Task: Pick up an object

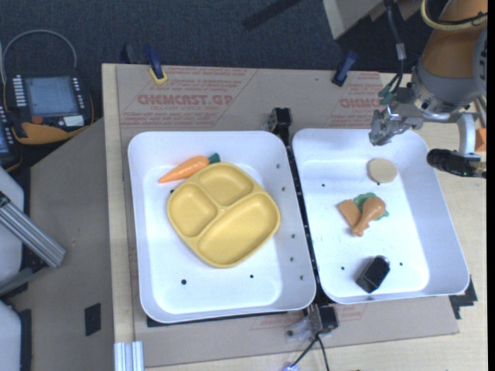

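Observation:
In the right bin [433,207] lie a round beige disc [381,170], an orange toy drumstick on a green piece [363,211], and a small black block [373,273]. The left bin [147,230] holds a yellow divided plate [223,213] and an orange toy carrot [184,168]. My gripper [380,134] hangs at the far edge of the right bin, just above the beige disc and apart from it. Nothing shows between its tips.
The bins rest on a cardboard sheet [232,91] held by blue clamps [157,66]. A black clip [280,119] sits between the bins at the far side. A teach pendant [48,103] lies off the bench to the left.

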